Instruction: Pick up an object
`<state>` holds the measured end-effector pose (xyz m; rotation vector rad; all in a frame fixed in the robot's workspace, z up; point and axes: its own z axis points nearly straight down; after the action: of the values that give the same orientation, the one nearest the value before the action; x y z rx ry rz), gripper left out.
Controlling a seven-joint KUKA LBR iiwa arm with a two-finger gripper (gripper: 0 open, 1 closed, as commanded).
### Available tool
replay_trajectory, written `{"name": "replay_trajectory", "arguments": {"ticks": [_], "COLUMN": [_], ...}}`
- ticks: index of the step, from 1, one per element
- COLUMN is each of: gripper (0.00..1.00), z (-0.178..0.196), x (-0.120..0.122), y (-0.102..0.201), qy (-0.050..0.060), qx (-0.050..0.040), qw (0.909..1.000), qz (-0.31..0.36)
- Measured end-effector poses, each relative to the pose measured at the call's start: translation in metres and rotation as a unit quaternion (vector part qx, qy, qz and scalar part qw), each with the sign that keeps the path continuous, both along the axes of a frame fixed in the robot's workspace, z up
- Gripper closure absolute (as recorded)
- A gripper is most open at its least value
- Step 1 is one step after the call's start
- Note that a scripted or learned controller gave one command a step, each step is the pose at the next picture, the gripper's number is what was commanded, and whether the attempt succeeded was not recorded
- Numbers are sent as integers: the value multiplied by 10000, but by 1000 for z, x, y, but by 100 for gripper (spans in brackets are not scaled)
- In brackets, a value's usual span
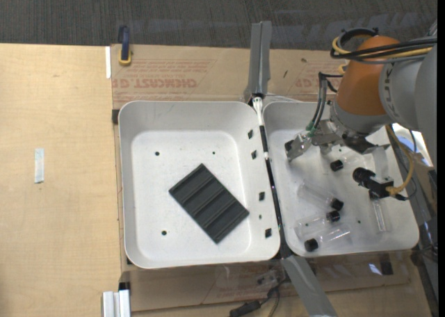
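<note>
**Gripper low over the right bin, nothing yet seen in its grasp**

Nearest the camera, along the front of the right bin (pixel 303 185), a small black cap-like piece (pixel 311 244) lies beside some clear plastic wrapping (pixel 325 231). The wrapping is hard to make out against the white floor. A little further in sit two more small black pieces (pixel 335 210), close together. A clear plastic tube (pixel 379 218) lies towards that bin's right wall.

The left bin (pixel 158 169) holds a single thing: a ribbed black panel (pixel 208 202), flat on the floor and turned at a slant, apart from all four walls.

Further back, the gripper (pixel 300 146) hangs over the far left part of the right bin, close to the divider between the bins. Whether it is released or clenched cannot be told from this slant, and no object shows in its grip. Another small black piece (pixel 336 165) lies just to its right on the bin floor. This seems the likeliest object for a pick.

By judgement the task is at the approach step, with the lift not yet done. The next move calls for centring over one small piece, descending to the floor, and closing firmly. These pieces are small and could slip aside, and the clear wrapping may snag.

Beyond the bins lies a printed cardboard sheet (pixel 181 76), with a blue-and-yellow clamp (pixel 124 46) at its far left corner.
</note>
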<state>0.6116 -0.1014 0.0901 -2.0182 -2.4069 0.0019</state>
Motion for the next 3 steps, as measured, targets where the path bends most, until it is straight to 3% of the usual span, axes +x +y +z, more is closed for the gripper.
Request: {"name": "replay_trajectory", "arguments": {"ticks": [1, 2, 3], "gripper": [0, 0, 0], "z": [31, -1, 13], "x": [48, 17, -46], "y": [-38, -52, -97], "qy": [-2, 7, 8], "qx": [-2, 4, 5], "qw": [9996, 9982, 9985], "qz": [266, 596, 540]}}
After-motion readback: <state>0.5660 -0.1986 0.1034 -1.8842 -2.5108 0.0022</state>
